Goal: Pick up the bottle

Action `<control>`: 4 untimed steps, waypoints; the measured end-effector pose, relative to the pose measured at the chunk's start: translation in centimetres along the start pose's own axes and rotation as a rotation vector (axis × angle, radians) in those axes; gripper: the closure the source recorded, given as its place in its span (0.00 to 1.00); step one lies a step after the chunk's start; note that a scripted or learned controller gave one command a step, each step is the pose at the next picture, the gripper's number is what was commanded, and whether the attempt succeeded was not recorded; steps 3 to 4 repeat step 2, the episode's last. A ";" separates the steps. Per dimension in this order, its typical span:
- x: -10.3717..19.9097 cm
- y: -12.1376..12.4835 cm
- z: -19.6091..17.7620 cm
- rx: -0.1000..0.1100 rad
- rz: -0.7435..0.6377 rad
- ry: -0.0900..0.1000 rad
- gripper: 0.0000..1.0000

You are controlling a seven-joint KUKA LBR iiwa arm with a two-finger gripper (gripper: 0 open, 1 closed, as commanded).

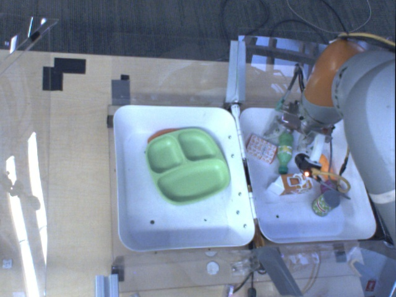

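Green was the colour I looked for first, and I found two green things. One was the big green tray (187, 164) with three parts, lying in the left bin (130, 228). The other was the bottle (284, 150), and that was the one I wanted.

The bottle lay in the right bin (297, 228), up near the top of it, close to the wall between the two bins. Its long side ran from twelve o'clock to six o'clock in my view. A small red and white packet (261, 148) lay just beside it at nine o'clock. More small things were piled at its four o'clock side: an orange box (296, 183), a little tin (322, 205) and some other bits I could not name.

The gripper (291, 121) hung over the top end of the bottle, so the bottle lay at six o'clock from it, very near. I could not tell how wide the gripper was set, because the grey arm (365, 110) and its orange band (328, 73) hid much of it.

I thought the next move would need a short drop, with the gripper closing across the bottle's thin sides.
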State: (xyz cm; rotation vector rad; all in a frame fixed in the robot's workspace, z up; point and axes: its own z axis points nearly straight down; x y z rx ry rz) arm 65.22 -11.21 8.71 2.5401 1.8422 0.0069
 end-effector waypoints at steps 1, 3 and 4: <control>0.2 0.2 -1.2 -0.005 -0.009 0.001 1.00; 3.2 0.5 -12.6 -0.003 -0.111 0.001 1.00; 3.2 0.5 -12.6 -0.003 -0.111 0.001 1.00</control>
